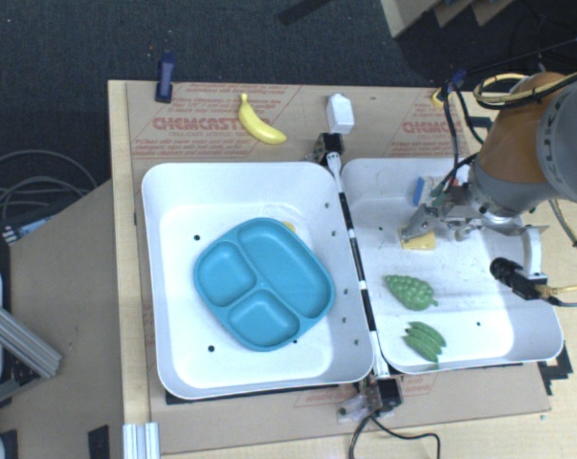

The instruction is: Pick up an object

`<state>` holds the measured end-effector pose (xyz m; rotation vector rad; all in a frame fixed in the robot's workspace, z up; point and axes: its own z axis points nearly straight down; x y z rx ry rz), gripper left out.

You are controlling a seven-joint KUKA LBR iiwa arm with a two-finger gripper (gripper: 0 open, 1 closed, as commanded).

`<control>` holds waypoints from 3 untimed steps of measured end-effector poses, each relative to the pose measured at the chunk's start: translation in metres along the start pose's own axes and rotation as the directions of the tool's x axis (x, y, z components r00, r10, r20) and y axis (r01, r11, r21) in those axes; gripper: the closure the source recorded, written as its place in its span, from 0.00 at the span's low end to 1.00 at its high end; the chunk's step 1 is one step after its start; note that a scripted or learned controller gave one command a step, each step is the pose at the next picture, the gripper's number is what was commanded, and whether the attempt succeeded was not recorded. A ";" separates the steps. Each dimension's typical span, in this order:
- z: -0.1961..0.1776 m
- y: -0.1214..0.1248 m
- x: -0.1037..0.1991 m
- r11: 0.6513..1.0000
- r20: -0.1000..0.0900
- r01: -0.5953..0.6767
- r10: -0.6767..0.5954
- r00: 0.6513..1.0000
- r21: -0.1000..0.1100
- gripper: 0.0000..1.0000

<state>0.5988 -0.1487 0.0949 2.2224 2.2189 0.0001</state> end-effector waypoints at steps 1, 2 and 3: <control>0.005 0.054 0.007 1.000 0.000 0.003 -0.003 1.000 0.000 0.00; 0.010 0.023 0.018 1.000 -0.001 0.001 -0.001 1.000 0.002 0.00; -0.003 0.026 0.017 1.000 0.001 0.001 -0.001 1.000 -0.005 1.00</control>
